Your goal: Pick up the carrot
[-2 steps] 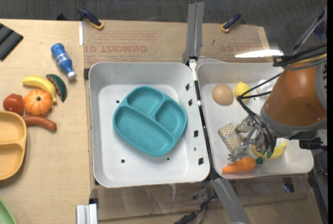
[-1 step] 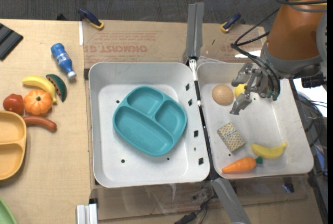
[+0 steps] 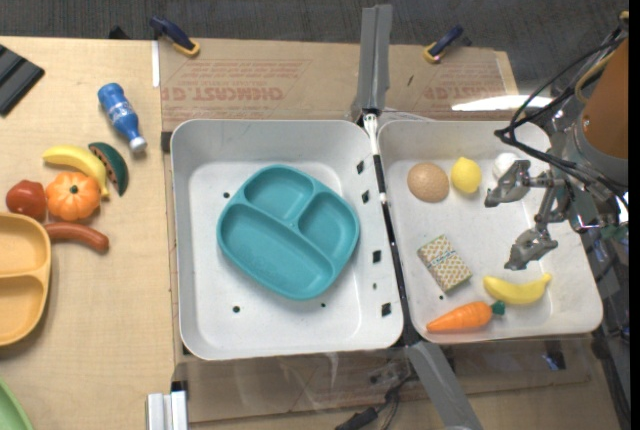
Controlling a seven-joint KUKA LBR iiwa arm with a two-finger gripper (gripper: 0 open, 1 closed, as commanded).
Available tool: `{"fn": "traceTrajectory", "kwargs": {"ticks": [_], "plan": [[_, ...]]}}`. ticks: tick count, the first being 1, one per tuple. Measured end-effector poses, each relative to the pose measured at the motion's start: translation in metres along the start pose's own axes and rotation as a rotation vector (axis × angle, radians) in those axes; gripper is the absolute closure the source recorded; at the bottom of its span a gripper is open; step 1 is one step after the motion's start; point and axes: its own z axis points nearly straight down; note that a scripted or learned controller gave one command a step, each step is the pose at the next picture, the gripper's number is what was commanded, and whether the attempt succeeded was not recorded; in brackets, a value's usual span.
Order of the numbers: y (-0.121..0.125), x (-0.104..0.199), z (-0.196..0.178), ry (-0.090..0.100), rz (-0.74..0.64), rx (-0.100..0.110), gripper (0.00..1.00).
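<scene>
Gripper [image 3: 520,216] hovers over the right bin [image 3: 590,313], fingers spread and empty.
The carrot [image 3: 461,318] lies at the bin's 6 o'clock edge, just beside the banana [image 3: 518,289].

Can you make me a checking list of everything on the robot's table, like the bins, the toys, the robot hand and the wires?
Surface: two white bins, left bin and right bin, on a cardboard-covered bench.
Job's things: carrot lies at the right bin's near edge, untouched.
Clutter: teal tray in left bin; egg, lemon, small box, banana in right bin.
Hand: hand open above the right bin, holding nothing.
Cables: black cables by the arm.
Surroundings: toy food and blue bottle on the left table.
</scene>
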Motion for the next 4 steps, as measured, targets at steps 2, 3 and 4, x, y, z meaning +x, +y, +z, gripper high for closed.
{"fn": "traceTrajectory", "kwargs": {"ticks": [2,3,4], "plan": [[0.055,-0.02,0.061,-0.002,-0.32,-0.001,0.0],[-0.012,-0.037,0.057,-0.003,-0.396,0.0,0.0],[-0.024,-0.013,0.156,-0.008,-0.816,0.004,0.0]]}}
